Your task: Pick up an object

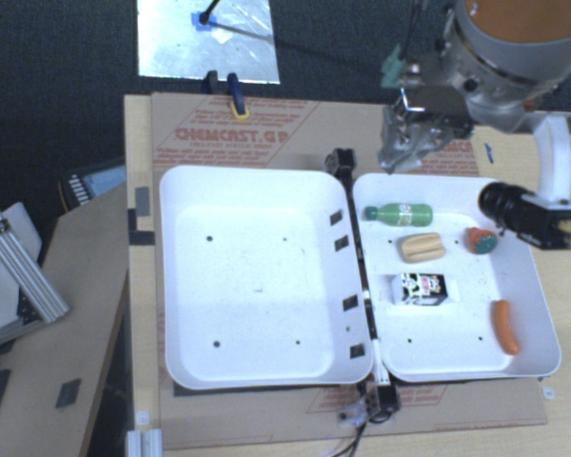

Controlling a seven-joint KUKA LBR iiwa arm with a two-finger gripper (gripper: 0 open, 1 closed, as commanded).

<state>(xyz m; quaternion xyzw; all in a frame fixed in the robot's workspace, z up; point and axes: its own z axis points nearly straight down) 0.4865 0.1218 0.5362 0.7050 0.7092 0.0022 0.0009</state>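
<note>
Surface (pixel 285 122): a tan board printed with red lettering, on a bench over dark carpet; a shiny metal sheet (pixel 207 25) lies on the floor beyond it.
Bins: two shallow white ones, side by side and touching along a black hinge line. The left bin (pixel 257 274) shows bare floor with small dark dots. The right bin (pixel 533 336) holds every object.
Objects, counted: five, all in the right bin.
Bottle: one green bottle (pixel 400 214), lying on its side near the bin's far edge, white cap pointing toward the left bin.
Bread: one tan bread roll (pixel 423 248), just beside the bottle on the near side, apart from it.
Carton: one small black and white carton (pixel 422 288), lying flat near the bin's middle, nearer the camera than the roll.
Round toy: one red and green piece (pixel 482 240) toward the bin's right wall; its shape is too small to name.
Sausage: one orange sausage (pixel 503 327), lying lengthwise near the right near corner, well apart from the rest.
Arm: grey with an orange band, entering from the upper right, wrist pointing down and leftward.
Claw (pixel 411 146): hangs above the board just beyond the right bin's far edge, nearest the bottle but apart from it; nothing sits between its fingers. Whether they are spread or pressed together, I cannot tell.
Clamp: one blue and yellow clip (pixel 236 98) at the board's far edge.
</note>
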